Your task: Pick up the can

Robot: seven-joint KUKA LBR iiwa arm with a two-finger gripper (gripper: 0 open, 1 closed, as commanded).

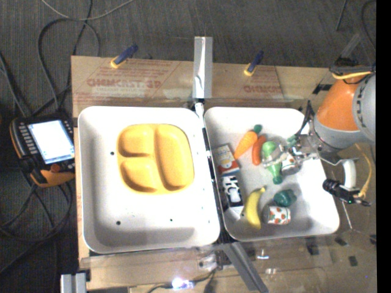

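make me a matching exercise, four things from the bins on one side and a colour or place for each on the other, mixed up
Things:
1. tray
2. banana
3. carrot
4. can

Descriptions:
A. orange with a green top
B. left bin, yellow with compartments
C. red and white, front of the right bin beside the banana
D. yellow, curved, right bin

Pairs: 1-B, 2-D, 3-A, 4-C

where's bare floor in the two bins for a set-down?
Left bin: bare strip all round the yellow tray, widest along its near edge. Right bin: crowded mid-floor, carrots, banana, can, claw; bare only in the far-left corner and near-right edge.
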